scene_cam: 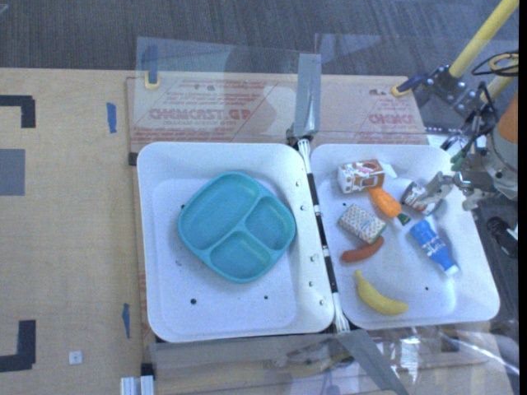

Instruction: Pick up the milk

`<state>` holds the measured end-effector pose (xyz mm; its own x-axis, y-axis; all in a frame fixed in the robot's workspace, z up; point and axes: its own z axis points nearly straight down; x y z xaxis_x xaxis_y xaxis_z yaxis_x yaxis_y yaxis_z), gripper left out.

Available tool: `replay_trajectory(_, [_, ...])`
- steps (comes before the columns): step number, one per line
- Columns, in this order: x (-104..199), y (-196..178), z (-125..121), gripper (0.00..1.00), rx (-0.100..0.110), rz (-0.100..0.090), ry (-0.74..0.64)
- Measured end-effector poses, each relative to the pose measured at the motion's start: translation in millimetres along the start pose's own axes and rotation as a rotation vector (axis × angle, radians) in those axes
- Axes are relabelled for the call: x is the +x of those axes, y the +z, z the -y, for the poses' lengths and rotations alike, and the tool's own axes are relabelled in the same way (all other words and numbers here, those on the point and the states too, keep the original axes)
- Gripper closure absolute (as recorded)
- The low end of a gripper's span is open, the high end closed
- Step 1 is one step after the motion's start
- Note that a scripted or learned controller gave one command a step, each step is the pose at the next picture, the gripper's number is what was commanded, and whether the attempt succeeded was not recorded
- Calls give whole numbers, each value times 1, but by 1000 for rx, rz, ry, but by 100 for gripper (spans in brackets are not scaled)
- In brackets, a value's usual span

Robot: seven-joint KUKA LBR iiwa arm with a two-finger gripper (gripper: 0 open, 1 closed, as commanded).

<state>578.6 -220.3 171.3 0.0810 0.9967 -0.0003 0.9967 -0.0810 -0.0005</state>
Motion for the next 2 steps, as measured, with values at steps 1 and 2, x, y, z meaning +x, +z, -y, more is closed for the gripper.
replay_trajectory(1, [15,81,-50,0,-10,-5,-78])
replay_trajectory(2, [11,70,-50,100,-11,3,-77])
